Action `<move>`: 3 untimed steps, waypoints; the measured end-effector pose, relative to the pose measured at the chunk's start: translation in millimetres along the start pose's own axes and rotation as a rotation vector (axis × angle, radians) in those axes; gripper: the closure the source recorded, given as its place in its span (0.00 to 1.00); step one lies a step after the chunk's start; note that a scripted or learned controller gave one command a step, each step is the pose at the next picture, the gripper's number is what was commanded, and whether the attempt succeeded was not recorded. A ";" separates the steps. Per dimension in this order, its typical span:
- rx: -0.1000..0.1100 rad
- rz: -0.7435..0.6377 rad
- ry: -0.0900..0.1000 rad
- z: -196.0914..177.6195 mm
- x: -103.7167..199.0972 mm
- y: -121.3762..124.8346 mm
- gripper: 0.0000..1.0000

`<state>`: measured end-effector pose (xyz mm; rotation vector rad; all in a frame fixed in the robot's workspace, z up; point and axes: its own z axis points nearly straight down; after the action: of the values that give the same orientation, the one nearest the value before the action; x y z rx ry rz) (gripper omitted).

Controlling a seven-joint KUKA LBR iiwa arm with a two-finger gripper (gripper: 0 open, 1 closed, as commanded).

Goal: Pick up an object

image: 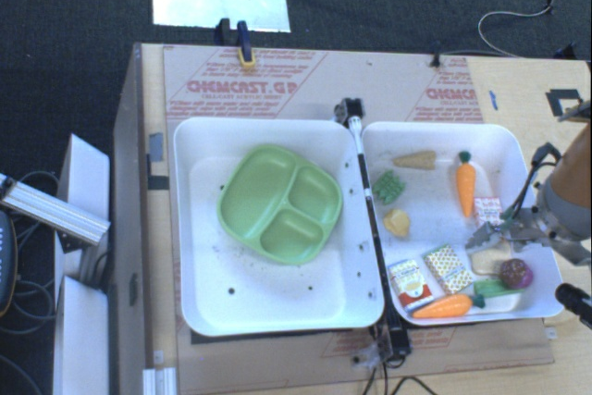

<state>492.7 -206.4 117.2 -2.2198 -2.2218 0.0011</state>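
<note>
Gripper (pixel 493 239): fingers spread, nothing between them — low over the right white plastic bin (pixel 421 136) to choose.
Nearest: round purple toy onion (pixel 515 273), just beside.

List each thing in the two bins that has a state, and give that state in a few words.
Green tray: upright, nothing on it.
Upper carrot: lying flat.
Lower carrot: lying flat by the rim.
Claw: low over the right bin.
</note>
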 end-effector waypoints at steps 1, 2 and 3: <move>-0.014 -0.003 -0.006 27.7 -1.5 59.4 0.00; -0.017 -0.004 -0.007 26.9 -1.3 118.4 0.00; -0.015 -0.011 0.003 15.4 3.1 120.0 1.00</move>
<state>612.6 -203.2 101.7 -2.2134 -2.2401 -0.0185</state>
